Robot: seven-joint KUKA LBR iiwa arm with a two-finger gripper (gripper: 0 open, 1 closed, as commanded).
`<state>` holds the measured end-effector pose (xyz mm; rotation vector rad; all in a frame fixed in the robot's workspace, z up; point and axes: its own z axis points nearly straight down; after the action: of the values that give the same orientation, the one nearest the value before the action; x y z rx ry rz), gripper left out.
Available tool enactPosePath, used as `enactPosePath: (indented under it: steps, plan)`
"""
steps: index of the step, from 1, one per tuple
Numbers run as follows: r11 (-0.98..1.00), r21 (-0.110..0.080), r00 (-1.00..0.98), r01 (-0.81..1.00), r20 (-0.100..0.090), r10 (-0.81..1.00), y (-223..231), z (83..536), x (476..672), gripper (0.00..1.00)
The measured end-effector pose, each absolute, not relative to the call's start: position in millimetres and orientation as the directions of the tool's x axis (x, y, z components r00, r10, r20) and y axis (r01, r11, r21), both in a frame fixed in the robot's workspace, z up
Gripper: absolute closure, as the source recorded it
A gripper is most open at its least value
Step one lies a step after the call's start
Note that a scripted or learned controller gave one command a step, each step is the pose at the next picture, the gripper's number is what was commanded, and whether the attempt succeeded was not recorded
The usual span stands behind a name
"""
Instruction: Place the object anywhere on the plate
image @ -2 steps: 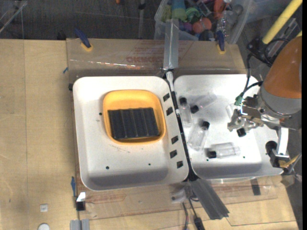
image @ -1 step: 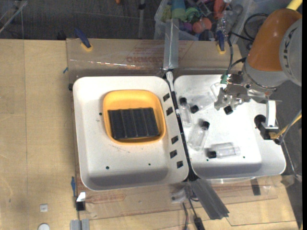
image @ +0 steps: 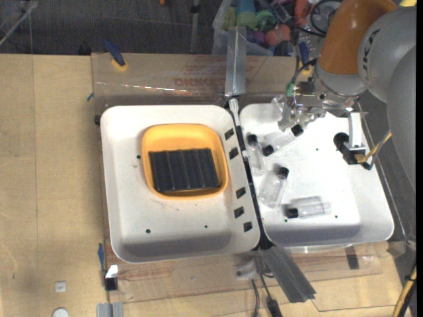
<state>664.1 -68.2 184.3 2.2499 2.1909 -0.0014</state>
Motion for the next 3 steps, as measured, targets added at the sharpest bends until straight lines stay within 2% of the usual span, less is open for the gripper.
enactPosePath:
  steps: [1,2,3]
  plan:
    - [0.178,0.003,-0.178,0.984,-0.002,0.984,-45,217,667.2,1.00]
    - [0.441,-0.001,-0.441,0.898,0.001,0.898,-41,185,666.7,1.00]
    - [0.530,-0.001,-0.530,0.848,0.001,0.848,-20,185,666.8,1.00]
